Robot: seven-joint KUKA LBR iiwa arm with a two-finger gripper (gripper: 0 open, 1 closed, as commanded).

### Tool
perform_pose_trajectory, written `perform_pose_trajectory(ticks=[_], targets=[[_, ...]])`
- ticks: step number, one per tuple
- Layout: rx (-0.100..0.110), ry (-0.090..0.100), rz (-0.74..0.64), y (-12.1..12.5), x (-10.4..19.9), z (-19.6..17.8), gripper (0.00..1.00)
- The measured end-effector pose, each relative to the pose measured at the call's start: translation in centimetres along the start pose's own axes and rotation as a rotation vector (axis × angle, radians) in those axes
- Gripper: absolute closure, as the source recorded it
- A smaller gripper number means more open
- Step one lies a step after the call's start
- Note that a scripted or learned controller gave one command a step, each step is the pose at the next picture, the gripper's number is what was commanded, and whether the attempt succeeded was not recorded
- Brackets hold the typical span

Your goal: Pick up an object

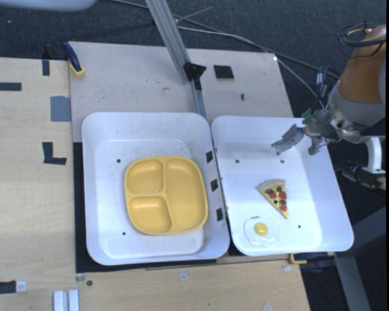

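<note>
In the right bin (324,193) lie a toy pizza slice (275,196) and a toy fried egg (259,229), the egg near the front edge. My gripper (299,144) hovers over the bin's back right part, behind and to the right of the pizza slice. Its two fingers are spread apart with nothing between them. A yellow divided plate (165,195) rests in the left bin (104,173).
A slanted metal pole (172,34) rises behind the bins. Cables run across the dark floor at the back. The grey and orange arm (363,76) enters from the right. A blue and yellow clamp (73,58) sits at the bench's back left.
</note>
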State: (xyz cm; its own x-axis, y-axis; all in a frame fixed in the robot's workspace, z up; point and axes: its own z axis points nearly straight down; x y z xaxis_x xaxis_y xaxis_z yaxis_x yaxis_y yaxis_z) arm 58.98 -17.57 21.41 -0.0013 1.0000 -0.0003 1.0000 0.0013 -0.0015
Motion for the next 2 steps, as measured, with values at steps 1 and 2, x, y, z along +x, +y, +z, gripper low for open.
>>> perform_pose_trajectory(ticks=[1,2], targets=[[0.005,0.001,0.000,-0.8,0.8,5.7,0.00],[0.003,0.000,0.000,-0.5,0.5,10.2,0.00]])
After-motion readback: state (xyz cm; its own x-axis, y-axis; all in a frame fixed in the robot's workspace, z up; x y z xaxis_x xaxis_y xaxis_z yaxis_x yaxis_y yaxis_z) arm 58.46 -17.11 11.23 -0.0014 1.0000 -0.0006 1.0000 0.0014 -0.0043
